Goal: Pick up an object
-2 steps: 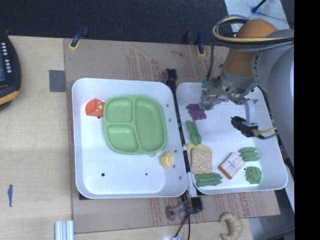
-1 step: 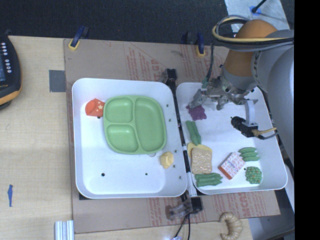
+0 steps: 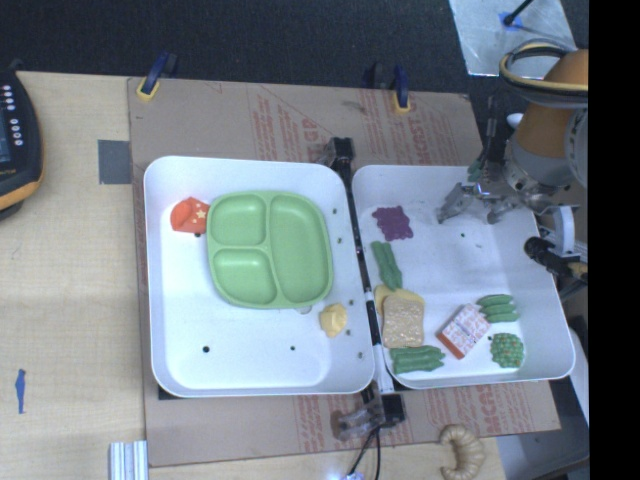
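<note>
Claw (image 3: 470,204) at upper right of frame, hovering over right bin (image 3: 548,373), fingers spread, gripping nothing; purple grape cluster (image 3: 392,222) nearest, just left of claw and slightly lower; green pea pod (image 3: 386,264) farther lower left, long axis running top to bottom; smooth white floor, open room around grapes; green divided plate (image 3: 270,248) in left bin (image 3: 180,363).

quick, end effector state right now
End effector: open, holding nothing, above the right bin.
</note>
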Controlling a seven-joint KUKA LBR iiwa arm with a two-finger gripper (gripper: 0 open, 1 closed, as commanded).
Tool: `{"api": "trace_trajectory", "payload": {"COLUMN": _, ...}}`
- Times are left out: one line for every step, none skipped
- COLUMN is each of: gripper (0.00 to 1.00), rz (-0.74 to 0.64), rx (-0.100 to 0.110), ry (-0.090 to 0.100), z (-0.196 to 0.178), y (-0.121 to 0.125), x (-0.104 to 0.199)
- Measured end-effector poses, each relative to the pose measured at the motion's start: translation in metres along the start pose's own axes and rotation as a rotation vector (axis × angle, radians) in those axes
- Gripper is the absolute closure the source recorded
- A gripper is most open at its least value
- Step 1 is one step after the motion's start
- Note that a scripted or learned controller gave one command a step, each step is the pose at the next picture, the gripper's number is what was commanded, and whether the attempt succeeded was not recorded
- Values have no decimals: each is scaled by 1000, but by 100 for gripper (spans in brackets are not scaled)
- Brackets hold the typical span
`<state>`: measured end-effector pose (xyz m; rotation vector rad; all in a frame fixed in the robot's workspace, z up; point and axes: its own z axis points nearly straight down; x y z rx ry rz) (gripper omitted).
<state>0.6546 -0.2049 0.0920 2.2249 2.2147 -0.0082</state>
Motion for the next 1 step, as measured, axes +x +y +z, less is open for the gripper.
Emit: {"api": "trace_trajectory", "payload": {"gripper": 0, "rz": -7, "rx": 8, "ry": 9, "z": -70, "y": -122, "x": 51}}
